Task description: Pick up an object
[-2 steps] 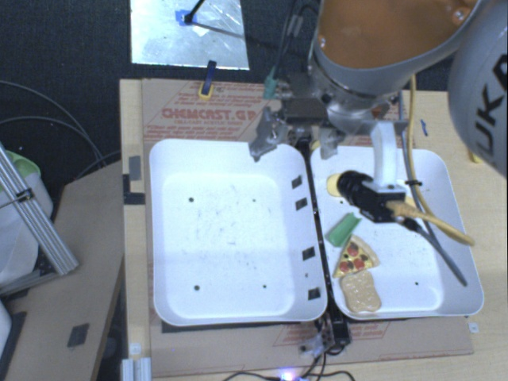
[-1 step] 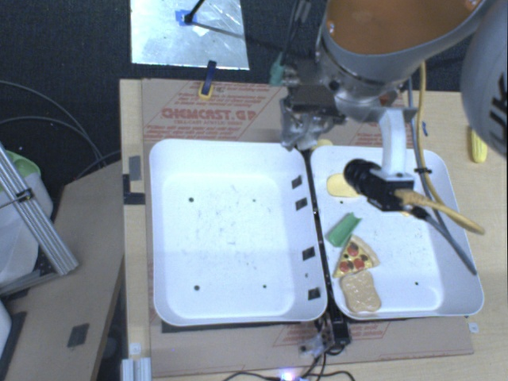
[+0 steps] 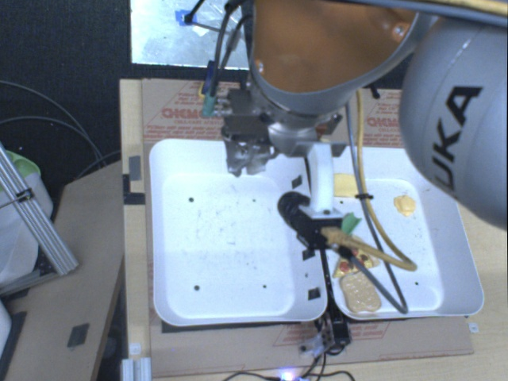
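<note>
The setting was a robotics lab: a grey industrial arm (image 3: 452, 125) stood at 3 o'clock over two white bins (image 3: 226, 236) on a cardboard sheet (image 3: 182, 113), with loose cables (image 3: 48, 105) and aluminium framing (image 3: 36, 221) at 9 o'clock.
</note>
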`<action>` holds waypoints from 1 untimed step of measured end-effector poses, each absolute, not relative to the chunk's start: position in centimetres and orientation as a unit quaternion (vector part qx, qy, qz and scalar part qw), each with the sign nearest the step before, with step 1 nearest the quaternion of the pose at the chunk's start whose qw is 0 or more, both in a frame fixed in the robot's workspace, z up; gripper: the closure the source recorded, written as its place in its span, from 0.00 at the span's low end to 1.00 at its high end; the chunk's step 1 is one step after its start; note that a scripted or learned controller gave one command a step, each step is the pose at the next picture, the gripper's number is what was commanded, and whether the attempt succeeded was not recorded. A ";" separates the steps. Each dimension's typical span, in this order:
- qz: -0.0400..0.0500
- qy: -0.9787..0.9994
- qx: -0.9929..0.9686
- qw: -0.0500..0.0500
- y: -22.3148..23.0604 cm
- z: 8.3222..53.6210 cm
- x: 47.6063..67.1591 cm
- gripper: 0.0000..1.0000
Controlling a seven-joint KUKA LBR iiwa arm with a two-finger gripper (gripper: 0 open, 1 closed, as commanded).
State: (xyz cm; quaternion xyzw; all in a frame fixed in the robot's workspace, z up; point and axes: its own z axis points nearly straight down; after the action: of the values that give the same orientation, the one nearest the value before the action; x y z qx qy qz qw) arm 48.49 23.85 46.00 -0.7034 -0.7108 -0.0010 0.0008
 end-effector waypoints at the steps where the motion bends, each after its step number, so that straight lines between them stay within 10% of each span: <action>1: 0.003 -0.707 -0.707 0.001 23.4 28.7 53.2 1.00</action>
State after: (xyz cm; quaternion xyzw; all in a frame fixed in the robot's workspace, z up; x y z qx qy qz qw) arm 53.17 23.37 28.71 -0.7075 -0.7067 0.0028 0.0009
